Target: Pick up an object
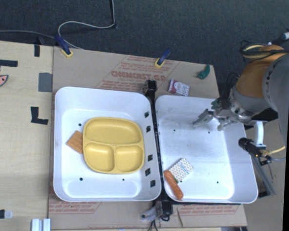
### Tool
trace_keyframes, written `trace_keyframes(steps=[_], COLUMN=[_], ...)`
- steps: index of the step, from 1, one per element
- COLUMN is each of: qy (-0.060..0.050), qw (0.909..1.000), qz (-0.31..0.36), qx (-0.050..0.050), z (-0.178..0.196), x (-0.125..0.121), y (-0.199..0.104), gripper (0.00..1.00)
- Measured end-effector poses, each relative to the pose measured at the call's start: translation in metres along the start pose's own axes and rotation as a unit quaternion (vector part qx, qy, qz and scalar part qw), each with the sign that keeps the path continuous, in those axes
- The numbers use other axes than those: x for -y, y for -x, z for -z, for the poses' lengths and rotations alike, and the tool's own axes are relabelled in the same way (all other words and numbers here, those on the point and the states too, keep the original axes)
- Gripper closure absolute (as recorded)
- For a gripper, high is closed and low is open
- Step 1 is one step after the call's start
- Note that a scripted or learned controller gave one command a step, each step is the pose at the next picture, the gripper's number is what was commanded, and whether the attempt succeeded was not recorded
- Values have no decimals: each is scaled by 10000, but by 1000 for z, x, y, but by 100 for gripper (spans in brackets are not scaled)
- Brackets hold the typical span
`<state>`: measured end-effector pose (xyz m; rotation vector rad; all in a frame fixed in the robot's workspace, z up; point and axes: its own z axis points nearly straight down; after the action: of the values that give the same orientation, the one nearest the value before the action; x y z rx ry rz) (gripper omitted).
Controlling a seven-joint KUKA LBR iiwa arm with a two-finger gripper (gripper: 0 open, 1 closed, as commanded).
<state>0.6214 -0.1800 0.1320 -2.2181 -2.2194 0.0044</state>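
My gripper (211,120) hangs over the far right part of the right bin (239,157), its two fingers spread open with nothing between them. A small white patterned packet (181,169) lies in the near left part of that bin, with an orange sausage-shaped object (173,184) beside it at the near left corner. Both lie well away from the gripper, toward the front. In the left bin (65,132) a yellow divided tray (114,145) rests in the middle, and a tan cracker-like piece (75,142) pokes out from under its left edge.
A small dark red packet (178,87) lies on the cardboard behind the bins, and a green item (203,71) sits farther back right. Yellow-blue clamps (162,59) hold the cardboard. A black divider (151,132) separates the bins. Cables trail behind.
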Motion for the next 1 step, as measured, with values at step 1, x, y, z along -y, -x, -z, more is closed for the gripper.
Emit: trace_keyframes(steps=[1], qy=[36], qw=[10000], qz=[8], qx=[12], z=[-45], x=[18], y=[-4], gripper=[0])
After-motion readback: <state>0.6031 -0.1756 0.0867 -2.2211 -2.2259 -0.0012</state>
